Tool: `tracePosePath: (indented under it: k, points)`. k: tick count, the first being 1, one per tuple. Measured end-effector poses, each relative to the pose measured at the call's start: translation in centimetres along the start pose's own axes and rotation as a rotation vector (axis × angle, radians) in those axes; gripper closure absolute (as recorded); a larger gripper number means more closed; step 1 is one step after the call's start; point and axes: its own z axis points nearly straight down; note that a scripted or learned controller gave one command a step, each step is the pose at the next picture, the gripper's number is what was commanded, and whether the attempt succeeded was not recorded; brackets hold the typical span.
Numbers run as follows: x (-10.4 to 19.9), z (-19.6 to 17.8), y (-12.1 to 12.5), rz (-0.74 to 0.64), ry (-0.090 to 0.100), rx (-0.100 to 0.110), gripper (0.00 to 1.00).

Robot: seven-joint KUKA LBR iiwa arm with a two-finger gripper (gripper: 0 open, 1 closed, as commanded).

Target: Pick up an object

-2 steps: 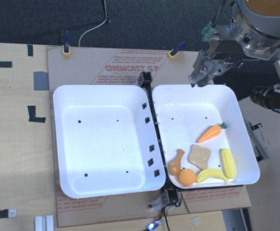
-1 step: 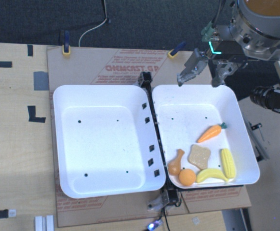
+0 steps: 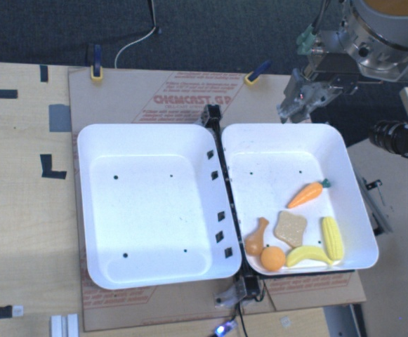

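**Toy food clustered in the right bin, gripper poised above its far rim**

At the far left the wooden bench carries a few dark tape marks. A sheet of brown cardboard lies under both bins, pinned at its far edge by two yellow-and-blue clamps. A white cable trails down from the dark backdrop toward the left clamp.

The left bin sits on the cardboard with its white floor bare apart from four small dark dots. Black clips run along the seam where it meets the right bin.

The objects all lie in the near half of the right bin. Closest to the seam is a small brown drumstick, and just below it an orange ball rests against the near rim. A tan slice of bread lies beside the drumstick. A yellow banana curves along the near wall, touching the orange ball. Further back and apart from the group, a carrot lies at a slant with its green tip pointing right. An ear of corn stands lengthwise by the right wall, next to the banana.

The gripper hangs over the far rim of the right bin, well apart from every object; nothing is between its fingers, and whether they are spread or closed cannot be told from here
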Motion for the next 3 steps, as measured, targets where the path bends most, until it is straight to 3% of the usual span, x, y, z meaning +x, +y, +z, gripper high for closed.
tracePosePath:
  k: [1,2,3]
  points:
    - [0.0,0.0,0.0,0.000,0.000,0.001,0.00]
    - [0.0,-1.0,0.0,-0.001,0.000,0.001,1.00]
    - [0.0,-0.9,0.0,-0.001,0.000,0.002,0.00]
